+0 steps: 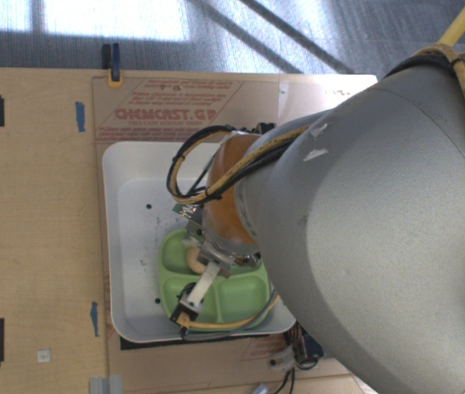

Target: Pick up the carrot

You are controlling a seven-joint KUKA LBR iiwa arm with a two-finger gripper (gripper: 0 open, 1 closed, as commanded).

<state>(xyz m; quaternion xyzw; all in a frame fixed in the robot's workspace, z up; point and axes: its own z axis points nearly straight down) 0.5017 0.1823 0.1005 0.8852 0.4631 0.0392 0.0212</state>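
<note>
My gripper (205, 255) reaches down into the left white bin (129, 220), under the orange-banded wrist and the large grey arm that cover much of the bin. It hovers over or touches a light green moulded object (240, 298) lying in the bin's near part. A small pale, rounded piece (191, 259) shows at the gripper's left edge, on the green object; I cannot tell whether it is a loose thing or part of the hand. The wrist hides whatever lies directly beneath the gripper.
The bin's far-left floor (138, 195) is bare white with a few dark specks. A cardboard sheet (166, 109) with red print lies under the bin, on the wooden bench (35, 220). The arm covers the right half of the scene.
</note>
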